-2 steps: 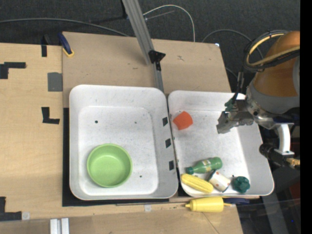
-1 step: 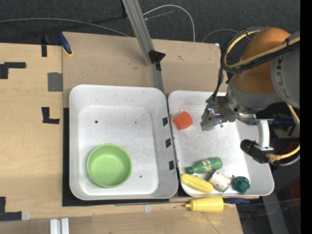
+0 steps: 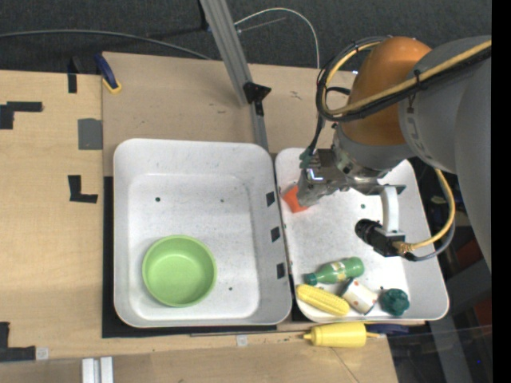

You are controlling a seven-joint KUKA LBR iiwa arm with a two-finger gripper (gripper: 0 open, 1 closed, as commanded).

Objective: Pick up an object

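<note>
- You see the grey arm (image 3: 447, 102) reaching in from the right of the frame, its orange band (image 3: 387, 86) sitting above the wrist in the upper right.
- The pincer (image 3: 310, 183) hangs over the upper left corner of the right bin (image 3: 423, 294), close to the wall shared by the two bins.
- You cannot tell from this angle whether the pincer is released or clenched; the wrist body hides most of it.
- An orange block (image 3: 292, 199) lies just below and left of the pincer, against the right bin's left wall. It looks to be touching or just beside the pincer tip, but you cannot tell whether it is grasped.
- Along the bottom of the right bin you find a green bottle (image 3: 334, 273), a yellow corn cob (image 3: 322, 300) just below it, a small white cup (image 3: 359, 297) beside the cob, and a dark green toy (image 3: 394, 300) near the lower right corner.
- A black cable plug (image 3: 375, 236) hangs over the middle of the right bin.
- The left bin (image 3: 200, 158) holds a green bowl (image 3: 180, 270) in its lower left part, upright and well apart from the other things.
- A yellow bottle (image 3: 338, 335) lies on the desk (image 3: 48, 238) just below the right bin's bottom edge.
- A grey metal pole (image 3: 230, 42) slants down from the top of the frame.
</note>
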